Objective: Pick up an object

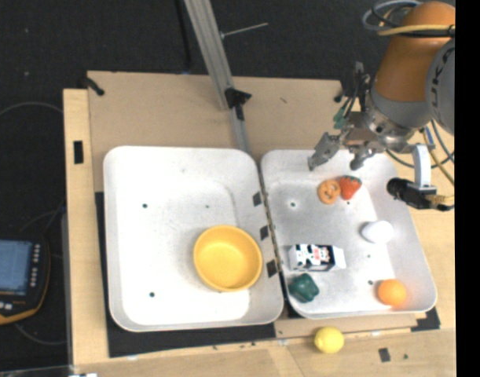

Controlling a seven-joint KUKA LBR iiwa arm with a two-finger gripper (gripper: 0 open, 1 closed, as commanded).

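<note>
Arm reaches in from the right, gripper (339, 157) pointing down, jaws spread apart

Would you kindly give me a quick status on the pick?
Gripper open, holding nothing, above right bin far edge. Nearest: orange-and-red toy, untouched. Nothing blocking it.

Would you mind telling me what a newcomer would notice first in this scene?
Probably the yellow bowl, alone in the left bin. Next, the gripper with open fingers above the right bin, just over an orange and red toy. A yellow ball lies outside, on the bench.
</note>
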